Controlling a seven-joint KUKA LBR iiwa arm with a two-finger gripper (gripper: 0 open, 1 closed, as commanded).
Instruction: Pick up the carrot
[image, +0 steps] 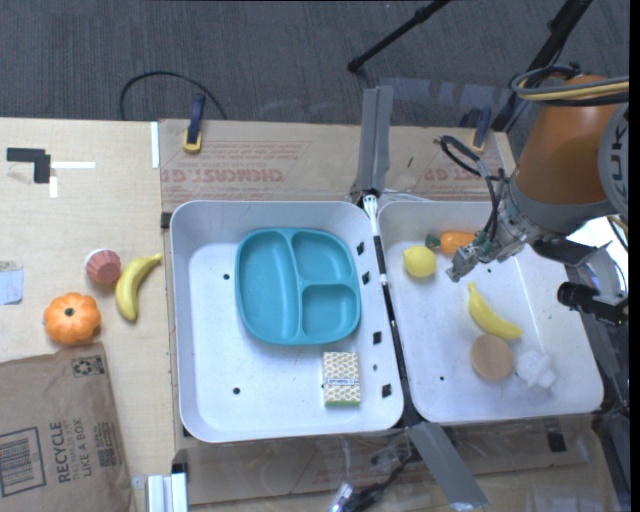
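Your carrot (457, 241) lies at the far edge of the right bin (560, 400), an orange piece with a green stub at its left end, and part of it sits behind the pincer (470, 258). It looks like a toy, so judge it light, stiff and rather smooth; it may slip or roll if you pinch it off-centre. Take it across the thick orange middle, not at the green tip.

The pincer hangs just beside the carrot, on its near side, low over the bin; you cannot tell from here whether it is spread or closed, and nothing shows gripped in it.

Just left of the carrot sits a lemon (419, 262), close enough to be nudged. A banana (492, 315) lies nearer to you, then a tan disc (491, 357) and a crumpled clear wrapper (535, 368). The bin wall right behind the carrot leaves little room on the far side. The left bin (200, 400) holds a teal divided plate (298, 285) and a small box (341, 378), well apart.
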